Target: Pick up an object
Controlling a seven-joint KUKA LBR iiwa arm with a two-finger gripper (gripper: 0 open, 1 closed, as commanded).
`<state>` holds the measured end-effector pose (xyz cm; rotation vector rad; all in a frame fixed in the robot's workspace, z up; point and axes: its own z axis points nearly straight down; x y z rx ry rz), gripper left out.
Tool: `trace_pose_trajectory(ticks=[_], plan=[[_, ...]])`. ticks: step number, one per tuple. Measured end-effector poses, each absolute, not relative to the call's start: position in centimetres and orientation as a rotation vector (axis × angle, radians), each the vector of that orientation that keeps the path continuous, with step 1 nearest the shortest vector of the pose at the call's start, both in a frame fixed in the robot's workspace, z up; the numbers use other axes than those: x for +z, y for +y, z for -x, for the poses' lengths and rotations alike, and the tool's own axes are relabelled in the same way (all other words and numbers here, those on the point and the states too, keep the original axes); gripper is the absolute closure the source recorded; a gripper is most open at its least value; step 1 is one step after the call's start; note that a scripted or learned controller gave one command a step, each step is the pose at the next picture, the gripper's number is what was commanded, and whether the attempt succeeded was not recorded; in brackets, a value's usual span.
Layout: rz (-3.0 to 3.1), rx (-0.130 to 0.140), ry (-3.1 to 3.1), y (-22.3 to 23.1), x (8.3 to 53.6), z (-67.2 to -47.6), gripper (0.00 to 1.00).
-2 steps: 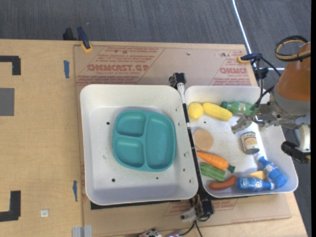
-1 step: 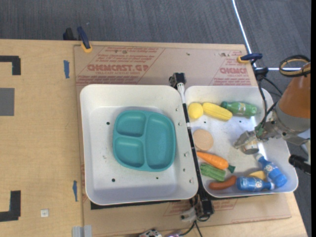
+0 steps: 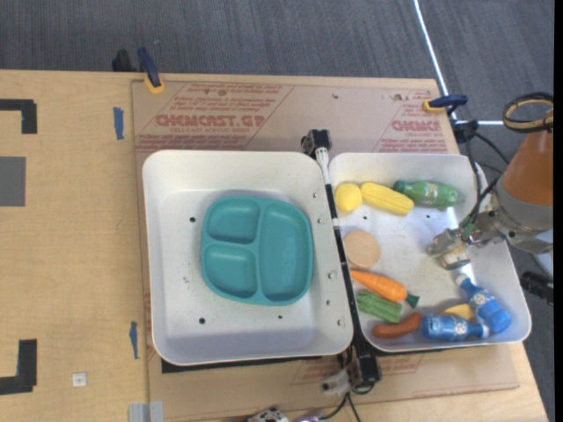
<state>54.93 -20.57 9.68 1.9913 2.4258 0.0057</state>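
You have the surface [image 3: 70, 236] carrying two white bins side by side. The left bin [image 3: 176, 183] holds just a teal divided plate [image 3: 258, 248], lying flat near its middle. The right bin [image 3: 413, 170] is where all the loose things are, so any pick has to come from there. Along its far side lie a yellow lemon [image 3: 347, 197], a yellow corn cob [image 3: 387, 198] just beside it, and a green bottle [image 3: 426, 192]. Near the dividing wall sits a tan round disc [image 3: 361, 248], then an orange carrot [image 3: 378, 284], a green vegetable [image 3: 376, 305] and a red sausage [image 3: 398, 327] toward the near edge. In the near right corner lie blue bottles [image 3: 466, 319].

The arm [image 3: 530, 178] reaches in from the right, and your hand [image 3: 450, 247] sits low over the right bin's middle right, on bare floor between the green bottle and the blue bottles. You cannot tell whether it is released or clenched, and nothing is visibly between its tips. Judge the task as not yet done: every object rests in the bin, and the grasp and lift are both left
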Motion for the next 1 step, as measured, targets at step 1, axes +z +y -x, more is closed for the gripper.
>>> trace_pose_trajectory(ticks=[1], plan=[[-2.357, 0.002, 2.076, -15.53, 22.26, -58.08, 1.00]])
